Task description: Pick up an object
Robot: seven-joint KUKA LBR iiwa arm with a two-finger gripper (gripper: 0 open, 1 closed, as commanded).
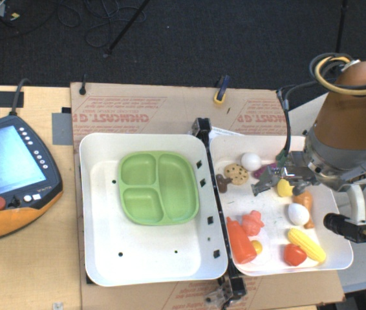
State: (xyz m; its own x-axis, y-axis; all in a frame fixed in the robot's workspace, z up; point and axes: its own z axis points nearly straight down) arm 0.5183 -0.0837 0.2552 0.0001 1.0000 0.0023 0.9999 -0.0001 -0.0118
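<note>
The small yellow object lies in the right bin, directly under the gripper, touching or nearly touching its dark fingers; whether they are apart, together or clamped cannot be told. By judgement, the tool sits low among the clutter to attempt a grasp there. From the yellow object, a white egg lies at 5 o'clock, a cookie at 9 o'clock, a white ball at 10 o'clock, and the green tray rests apart in the left bin.
</note>
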